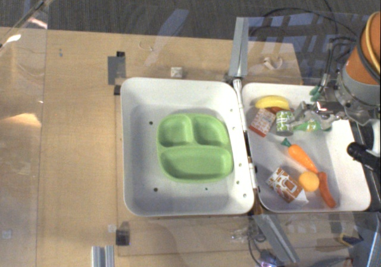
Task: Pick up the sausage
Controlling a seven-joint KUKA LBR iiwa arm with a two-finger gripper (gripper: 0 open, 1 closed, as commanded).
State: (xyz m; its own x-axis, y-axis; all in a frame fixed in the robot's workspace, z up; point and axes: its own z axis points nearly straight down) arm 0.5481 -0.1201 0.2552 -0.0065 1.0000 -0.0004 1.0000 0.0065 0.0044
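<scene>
Below, slim smooth reddish sausage (327, 190).

Two bins under your arm, food in the right one.
Your gripper (309, 115) hangs over the right bin (351, 203); the sausage (326, 189) lies beside what looks like an orange (308, 181).

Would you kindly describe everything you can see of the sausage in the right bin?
The sausage is a slim reddish-orange toy link, plastic-looking and smooth, lying flat on the floor of the right bin near its front right corner. It runs roughly front to back, slightly slanted. Its upper end touches, or sits just beside, a small orange ball; the carrot lies just above. Nothing grips it.
</scene>
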